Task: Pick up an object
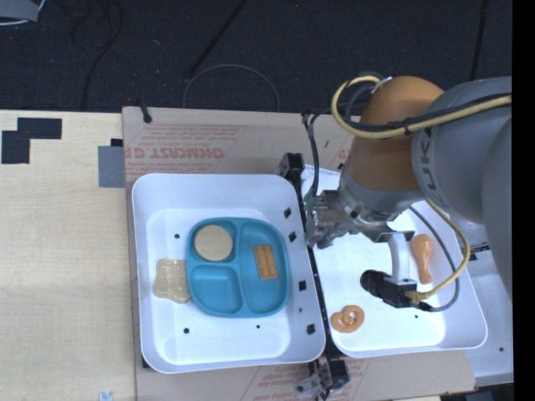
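Shows the approach step of the pick: hand (324, 228) over the left margin of the right bin (468, 328), just beside the wall shared with the left bin (159, 341), apart or together impossible to tell under the wrist. Calls next, by judgement, for choosing a target, the pretzel (347, 317) near the front wall or the drumstick (423, 256) further right, and descending squarely over it. Leaves scant room at the shared wall, more bare floor around the pretzel.
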`<state>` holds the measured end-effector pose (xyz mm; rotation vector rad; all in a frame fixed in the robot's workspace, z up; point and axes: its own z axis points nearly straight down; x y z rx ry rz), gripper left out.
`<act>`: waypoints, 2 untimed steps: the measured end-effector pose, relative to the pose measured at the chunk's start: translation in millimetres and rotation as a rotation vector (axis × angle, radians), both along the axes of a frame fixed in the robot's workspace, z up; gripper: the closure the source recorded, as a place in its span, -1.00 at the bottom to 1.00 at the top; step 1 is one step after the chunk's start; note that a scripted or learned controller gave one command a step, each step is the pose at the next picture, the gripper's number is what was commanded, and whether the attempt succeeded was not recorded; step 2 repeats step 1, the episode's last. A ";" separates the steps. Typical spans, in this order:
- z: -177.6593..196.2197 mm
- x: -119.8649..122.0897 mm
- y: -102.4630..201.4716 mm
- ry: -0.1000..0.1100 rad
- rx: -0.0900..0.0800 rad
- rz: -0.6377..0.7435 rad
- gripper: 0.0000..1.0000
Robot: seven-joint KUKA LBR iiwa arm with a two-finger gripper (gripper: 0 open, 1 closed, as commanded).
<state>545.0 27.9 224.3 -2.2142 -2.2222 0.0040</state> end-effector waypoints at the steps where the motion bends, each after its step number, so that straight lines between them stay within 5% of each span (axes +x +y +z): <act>1: 9.4 18.6 47.0 -0.003 0.000 0.000 1.00; 2: 9.4 18.6 47.0 -0.003 0.000 0.000 1.00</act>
